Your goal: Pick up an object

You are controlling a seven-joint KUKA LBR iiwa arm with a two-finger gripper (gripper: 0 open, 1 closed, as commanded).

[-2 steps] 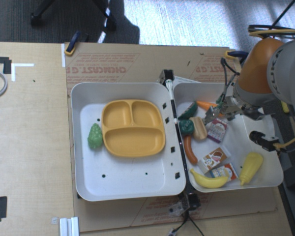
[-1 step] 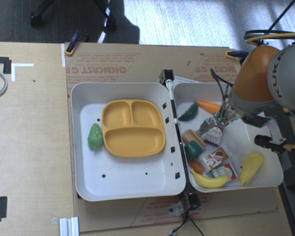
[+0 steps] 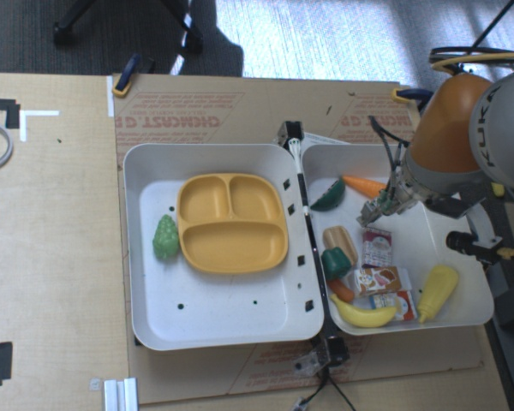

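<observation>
The right bin (image 3: 463,315) holds several toy foods and packets. An orange carrot (image 3: 362,184) lies at its far side, with a dark green piece (image 3: 330,197) to its left. A tan bun (image 3: 340,241), a green chunk (image 3: 335,263), a banana (image 3: 365,316), a yellow bottle (image 3: 437,291) and red-and-white packets (image 3: 378,249) lie nearer the front. My gripper (image 3: 379,209) hangs low over the bin's far middle, just below the carrot and above the packets. I see nothing held in it.
The left bin (image 3: 146,306) holds a yellow divided plate (image 3: 232,223) and a green bumpy toy (image 3: 165,237) at the plate's left. A hinged divider (image 3: 301,221) runs between the bins. The arm's orange band (image 3: 450,127) looms over the right bin's far right corner.
</observation>
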